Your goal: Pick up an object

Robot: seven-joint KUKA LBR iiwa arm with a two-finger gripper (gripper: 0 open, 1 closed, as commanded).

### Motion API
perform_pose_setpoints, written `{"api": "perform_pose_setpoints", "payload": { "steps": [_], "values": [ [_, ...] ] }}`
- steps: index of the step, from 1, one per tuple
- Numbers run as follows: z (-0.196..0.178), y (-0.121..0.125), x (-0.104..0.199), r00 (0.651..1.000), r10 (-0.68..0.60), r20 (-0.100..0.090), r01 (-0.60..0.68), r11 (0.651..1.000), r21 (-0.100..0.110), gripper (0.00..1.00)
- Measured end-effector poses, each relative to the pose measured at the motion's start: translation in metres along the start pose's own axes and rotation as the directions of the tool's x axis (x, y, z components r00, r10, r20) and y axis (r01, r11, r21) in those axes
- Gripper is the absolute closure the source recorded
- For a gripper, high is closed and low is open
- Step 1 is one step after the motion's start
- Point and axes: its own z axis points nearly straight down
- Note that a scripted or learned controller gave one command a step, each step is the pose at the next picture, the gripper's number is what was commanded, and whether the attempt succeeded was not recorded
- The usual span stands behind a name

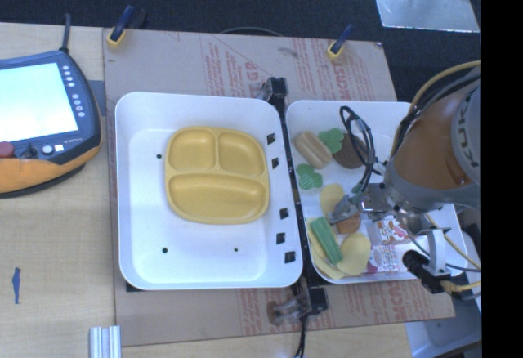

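Tray point(216, 175) sits alone in left bin point(139, 258) — untouched. Right bin point(315, 113) holds the food pile; green stick point(325, 239) lies just left-below the gripper point(353, 209), long axis diagonal, crowded by yellow pieces point(355, 252). Gripper low over the pile — grip state can't be told. Little room near the bin wall.

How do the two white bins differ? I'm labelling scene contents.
The left bin holds one yellow divided plate; the right bin holds a heap of small toy foods. The pincer is over the right bin, not the left. Both are shallow and white.
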Motion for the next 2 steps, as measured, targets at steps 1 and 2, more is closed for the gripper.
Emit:
{"api": "perform_pose_setpoints", "payload": {
  "steps": [1,2],
  "values": [
    [-0.011,0.001,0.000,1.000,0.001,0.001,-0.001,1.000,-0.002,1.00],
    [-0.108,0.092,0.081,1.000,-0.013,-0.001,0.013,1.000,-0.020,1.00]
  ]
}}
